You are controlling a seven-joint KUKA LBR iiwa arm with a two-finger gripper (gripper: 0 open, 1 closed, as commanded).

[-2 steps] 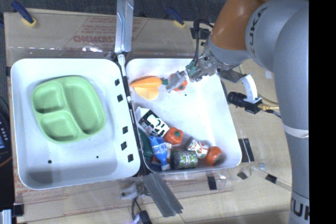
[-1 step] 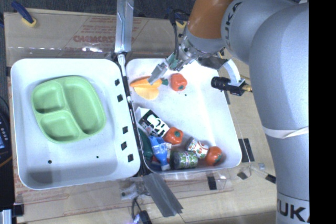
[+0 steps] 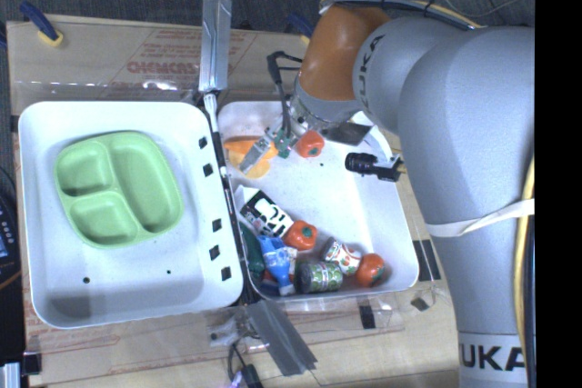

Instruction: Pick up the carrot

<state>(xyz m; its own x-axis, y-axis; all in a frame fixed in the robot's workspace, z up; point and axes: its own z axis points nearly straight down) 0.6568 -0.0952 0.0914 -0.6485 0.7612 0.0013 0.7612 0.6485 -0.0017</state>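
The carrot, an orange and yellowish piece, lies in the far left corner of the right bin, against the divider wall. My gripper hangs low right at the carrot's right end and overlaps it in this view. Whether it touches the carrot cannot be judged from here. The grey arm with its orange band comes in from the right and covers the bin's far right corner.
A small red tomato-like item sits just right of the gripper. Near the front of the right bin lie a black-and-white pack, a red-orange item, a blue item, cans and an orange item. A green divided plate sits in the left bin.
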